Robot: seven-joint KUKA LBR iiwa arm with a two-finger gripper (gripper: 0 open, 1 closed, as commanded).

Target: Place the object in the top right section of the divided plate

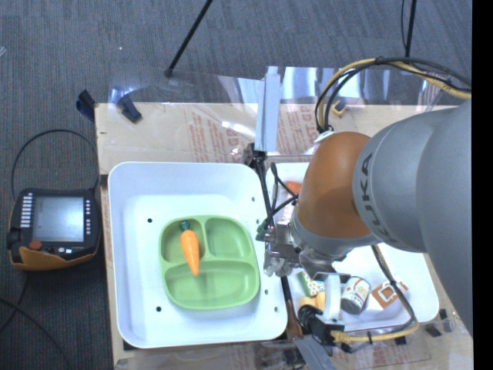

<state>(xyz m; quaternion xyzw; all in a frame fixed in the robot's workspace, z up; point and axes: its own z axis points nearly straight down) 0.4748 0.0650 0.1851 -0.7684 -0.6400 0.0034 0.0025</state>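
Observation:
A green divided plate (227, 285) lies in the left white bin (131, 206). An orange carrot (189, 251) with a dark green top lies in the plate's top left section, pointing toward the front. The top right section (231, 239) shows bare green. My gripper (286, 259) hangs under the orange-banded wrist (335, 195), over the left edge of the right bin (422, 277), just right of the plate. The wrist hides what is beneath it.
In the right bin lie a small can (355, 294), a small box (385, 292) and an orange item (293, 186) partly hidden by the arm. Cables (362, 331) trail along the front edge. A teach pendant (55, 227) sits on the floor at left.

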